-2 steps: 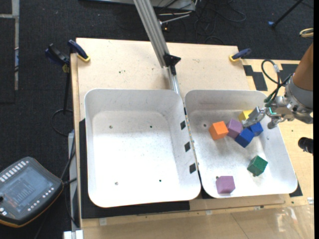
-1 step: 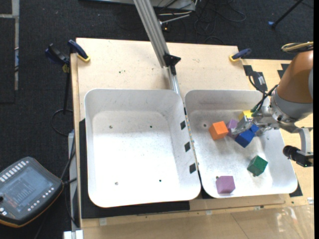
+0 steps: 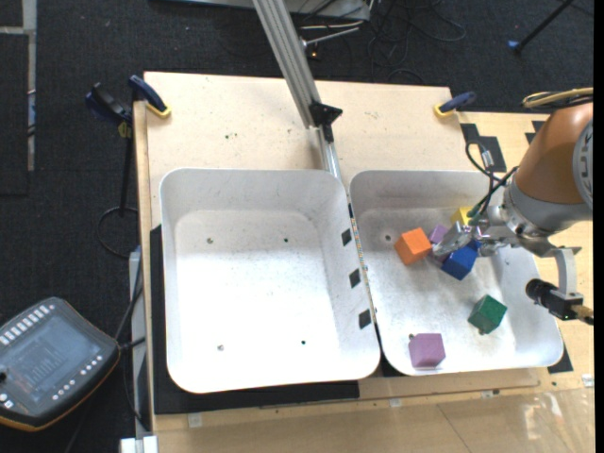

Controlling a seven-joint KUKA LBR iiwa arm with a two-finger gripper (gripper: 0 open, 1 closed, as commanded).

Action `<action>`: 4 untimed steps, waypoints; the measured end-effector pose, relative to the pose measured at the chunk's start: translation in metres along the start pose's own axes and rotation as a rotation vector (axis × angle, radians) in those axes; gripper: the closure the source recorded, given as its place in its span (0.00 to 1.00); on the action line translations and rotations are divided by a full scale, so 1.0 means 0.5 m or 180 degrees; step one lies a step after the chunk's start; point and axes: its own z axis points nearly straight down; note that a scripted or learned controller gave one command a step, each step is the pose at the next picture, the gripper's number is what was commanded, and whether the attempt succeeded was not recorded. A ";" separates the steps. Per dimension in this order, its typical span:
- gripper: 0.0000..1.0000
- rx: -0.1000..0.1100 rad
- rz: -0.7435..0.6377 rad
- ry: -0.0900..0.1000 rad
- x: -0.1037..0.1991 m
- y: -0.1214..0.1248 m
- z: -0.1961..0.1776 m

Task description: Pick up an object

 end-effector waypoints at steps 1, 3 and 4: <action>1.00 0.0053 0.0003 0.0019 0.003 -0.009 -0.003; 1.00 0.0041 -0.0010 0.0019 0.016 0.001 -0.209; 1.00 0.0055 -0.0008 0.0024 0.016 0.002 -0.232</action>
